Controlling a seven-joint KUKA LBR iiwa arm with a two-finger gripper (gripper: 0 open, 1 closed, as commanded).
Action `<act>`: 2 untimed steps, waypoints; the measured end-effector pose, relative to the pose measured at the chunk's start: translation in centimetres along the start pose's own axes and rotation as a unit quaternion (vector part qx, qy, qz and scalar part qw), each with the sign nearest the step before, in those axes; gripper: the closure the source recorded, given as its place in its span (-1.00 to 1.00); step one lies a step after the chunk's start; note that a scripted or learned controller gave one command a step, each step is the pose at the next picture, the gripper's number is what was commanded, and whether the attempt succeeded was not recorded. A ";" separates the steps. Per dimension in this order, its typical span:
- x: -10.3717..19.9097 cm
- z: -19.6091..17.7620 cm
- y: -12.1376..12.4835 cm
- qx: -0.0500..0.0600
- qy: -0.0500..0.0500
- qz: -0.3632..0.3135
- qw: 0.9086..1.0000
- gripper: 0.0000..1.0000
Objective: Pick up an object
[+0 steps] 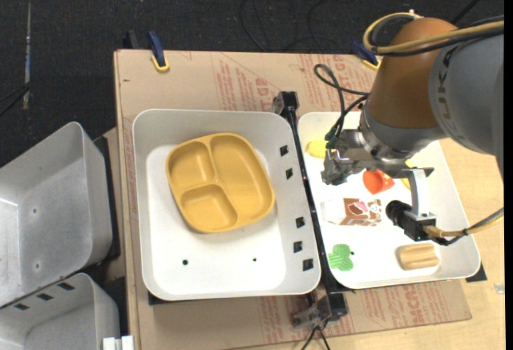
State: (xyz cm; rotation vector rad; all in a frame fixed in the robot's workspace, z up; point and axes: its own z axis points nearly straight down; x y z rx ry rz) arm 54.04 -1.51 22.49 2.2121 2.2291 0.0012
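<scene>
My gripper (335, 170) hangs low over the upper left part of the right bin (465, 256). A yellow object (315, 149) lies just left of it by the bin's wall. An orange-red object (377, 180) sits just right of the gripper, partly under the wrist. Below the gripper lies a brown and white piece (362, 211). A green object (341, 258) and a tan block (418, 257) rest near the bin's front edge. Nothing is seen held.
The left bin (152, 260) holds a yellow divided plate (220, 181). The grey and orange arm covers the right bin's upper right part. Grey tubs stand off the bench at the left. Cables lie on the dark floor behind.
</scene>
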 end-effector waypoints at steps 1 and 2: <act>5.7 0.4 2.0 0.000 0.001 -0.001 1.000 1.00; 10.4 -0.9 5.1 -0.001 0.001 0.000 1.000 1.00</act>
